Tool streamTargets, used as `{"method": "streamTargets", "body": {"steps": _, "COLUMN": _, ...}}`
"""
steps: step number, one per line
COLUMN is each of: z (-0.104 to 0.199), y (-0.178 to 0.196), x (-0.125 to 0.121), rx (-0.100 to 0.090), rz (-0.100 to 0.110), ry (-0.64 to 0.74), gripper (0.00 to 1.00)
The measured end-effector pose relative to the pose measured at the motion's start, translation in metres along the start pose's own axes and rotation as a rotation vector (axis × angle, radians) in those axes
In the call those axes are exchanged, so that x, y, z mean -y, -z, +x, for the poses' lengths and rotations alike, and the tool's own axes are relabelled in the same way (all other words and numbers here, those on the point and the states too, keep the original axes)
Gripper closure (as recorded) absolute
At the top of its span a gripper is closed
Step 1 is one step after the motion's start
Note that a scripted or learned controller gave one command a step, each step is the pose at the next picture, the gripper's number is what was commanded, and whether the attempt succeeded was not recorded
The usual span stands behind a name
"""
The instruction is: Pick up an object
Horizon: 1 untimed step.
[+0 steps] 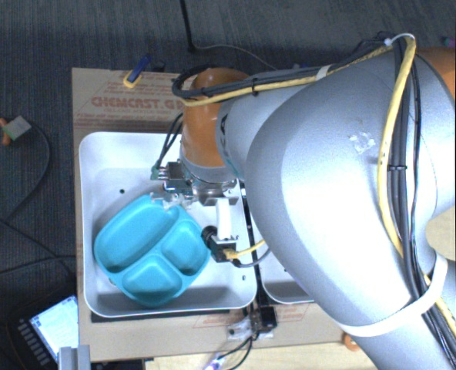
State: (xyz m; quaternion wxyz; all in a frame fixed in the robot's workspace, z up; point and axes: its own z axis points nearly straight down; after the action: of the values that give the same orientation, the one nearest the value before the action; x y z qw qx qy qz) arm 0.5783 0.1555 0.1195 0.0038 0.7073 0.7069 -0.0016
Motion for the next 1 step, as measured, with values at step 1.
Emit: {"method": "streamTargets", "body": {"steps": 1, "z": 0.0584, "y": 0.0909, "x": -0.0290, "rx": -0.006, "rz": 0.003, "ry": 0.002, "gripper": 1.00}}
